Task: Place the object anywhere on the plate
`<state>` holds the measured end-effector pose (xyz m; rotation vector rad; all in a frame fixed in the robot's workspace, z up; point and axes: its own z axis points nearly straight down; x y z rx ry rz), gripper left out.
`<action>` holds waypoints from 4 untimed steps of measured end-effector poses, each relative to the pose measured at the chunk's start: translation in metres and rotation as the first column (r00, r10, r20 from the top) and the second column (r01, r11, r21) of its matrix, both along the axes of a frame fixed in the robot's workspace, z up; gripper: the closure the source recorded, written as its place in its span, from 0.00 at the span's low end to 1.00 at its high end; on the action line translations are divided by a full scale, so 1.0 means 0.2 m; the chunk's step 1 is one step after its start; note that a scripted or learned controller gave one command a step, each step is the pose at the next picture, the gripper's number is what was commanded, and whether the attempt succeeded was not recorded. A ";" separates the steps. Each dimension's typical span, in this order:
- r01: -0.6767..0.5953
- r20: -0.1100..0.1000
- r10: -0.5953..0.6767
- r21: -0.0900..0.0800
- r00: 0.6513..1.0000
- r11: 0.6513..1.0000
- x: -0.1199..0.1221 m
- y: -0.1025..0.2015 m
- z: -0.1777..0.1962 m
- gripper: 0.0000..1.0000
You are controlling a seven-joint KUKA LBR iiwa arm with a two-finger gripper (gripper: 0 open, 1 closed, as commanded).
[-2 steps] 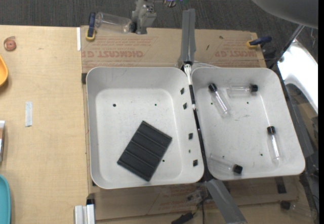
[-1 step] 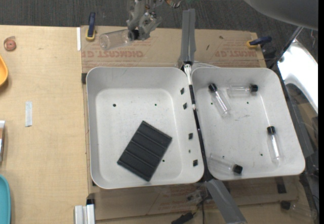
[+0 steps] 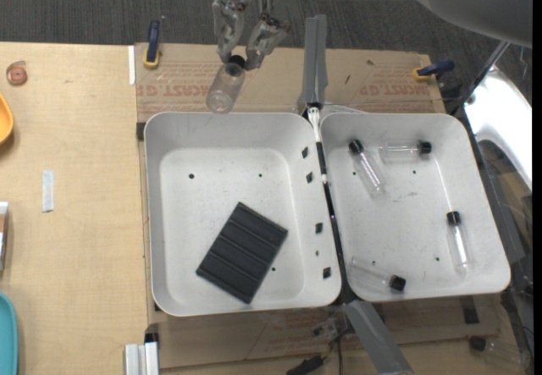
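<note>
My gripper (image 3: 240, 55) hangs at the top of the camera view, past the far rim of the left bin (image 3: 154, 195) and over the cardboard. It is shut on the black-capped end of a clear plastic tube (image 3: 222, 90), which dangles down and to the left below the fingers. The plate (image 3: 243, 250) is a dark ridged rectangle lying at a slant on the floor of the left bin, well in front of the gripper and slightly to its right.
The right bin (image 3: 483, 195) holds several more clear tubes with black caps, such as one (image 3: 367, 167) near its back left. A grey upright bar (image 3: 315, 64) stands behind the seam between the bins. Blue clamps (image 3: 153, 41) (image 3: 432, 70) grip the cardboard's far edge.
</note>
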<state>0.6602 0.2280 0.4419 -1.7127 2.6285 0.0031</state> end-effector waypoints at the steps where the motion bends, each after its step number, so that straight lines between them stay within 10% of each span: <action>1: 0.009 0.002 -0.009 0.004 1.000 1.000 0.01 -0.01 0.04 1.00; 4: 0.032 0.011 -0.032 0.018 0.999 0.999 0.04 -0.04 0.18 1.00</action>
